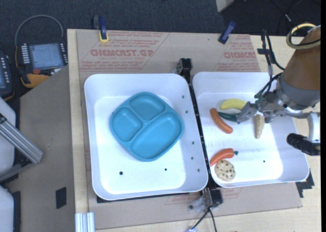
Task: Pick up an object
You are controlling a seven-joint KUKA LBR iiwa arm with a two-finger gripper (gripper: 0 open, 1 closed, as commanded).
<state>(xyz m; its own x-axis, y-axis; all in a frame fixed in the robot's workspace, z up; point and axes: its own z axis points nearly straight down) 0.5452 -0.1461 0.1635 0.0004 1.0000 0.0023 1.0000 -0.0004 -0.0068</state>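
Observation:
My gripper (251, 121) hangs over the middle of the right bin (290, 175), below the arm's orange band. It is open: its two fingers are spread apart with nothing between them. A yellow banana (233, 104) lies just left of it, with a green piece (227, 116) underneath. An orange sausage (221, 121) lies further left, apart from the fingers. Near the bin's front left are a red-orange pepper (222, 155) and a round cookie (224, 170).
The left bin (102, 175) holds a blue divided plate (146, 126). A black divider (195, 124) runs between the two bins. The arm's body covers the right bin's far right side.

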